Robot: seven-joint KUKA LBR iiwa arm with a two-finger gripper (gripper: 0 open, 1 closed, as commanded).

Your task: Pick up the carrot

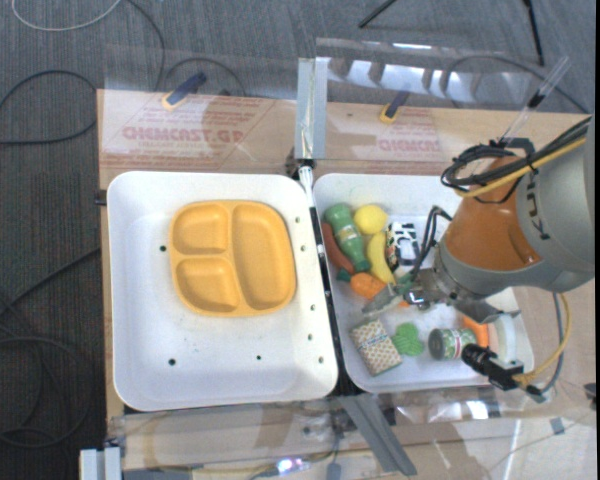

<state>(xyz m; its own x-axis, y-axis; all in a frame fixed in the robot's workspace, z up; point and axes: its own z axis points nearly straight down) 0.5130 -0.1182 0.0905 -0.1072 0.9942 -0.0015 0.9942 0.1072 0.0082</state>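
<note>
2 bins: L [130, 368] w/ yellow tray [233, 257]; R [345, 368] w/ carrot [366, 286]; end effector [408, 295] grip unclear.

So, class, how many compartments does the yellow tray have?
3: the yellow tray in the left bin has two small compartments on its left, upper and lower, and one large on its right.

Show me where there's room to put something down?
The left bin has bare white floor all around the yellow tray, widest below it. The right bin is crowded: toy foods fill its left half, and the pincer hangs over them.
</note>
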